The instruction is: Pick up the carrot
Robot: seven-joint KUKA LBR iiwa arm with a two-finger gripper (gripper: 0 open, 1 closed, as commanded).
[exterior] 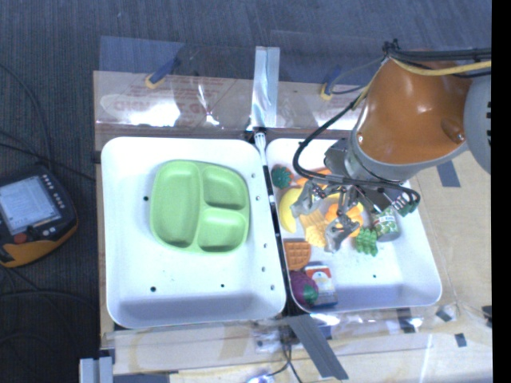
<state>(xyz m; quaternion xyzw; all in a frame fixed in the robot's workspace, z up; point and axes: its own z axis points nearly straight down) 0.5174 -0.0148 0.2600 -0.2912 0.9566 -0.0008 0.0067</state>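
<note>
The carrot (322,216) appears as an orange shape in the right bin (399,282), lying among other toy foods and partly hidden by the gripper. My gripper (321,220) hangs straight over it, open. One finger is at the carrot's left end, by a yellow piece, and the other is at its lower right. The fingertips (338,234) are down among the items and nothing is lifted. The orange wrist band and black cables cover the bin's back half.
The left bin (136,286) holds a green divided plate (200,204). Around the carrot lie a yellow fruit (288,207), a teal-green piece (281,177), a waffle-like orange piece (297,252), a purple item (299,287), a small box (321,281) and green broccoli (367,242).
</note>
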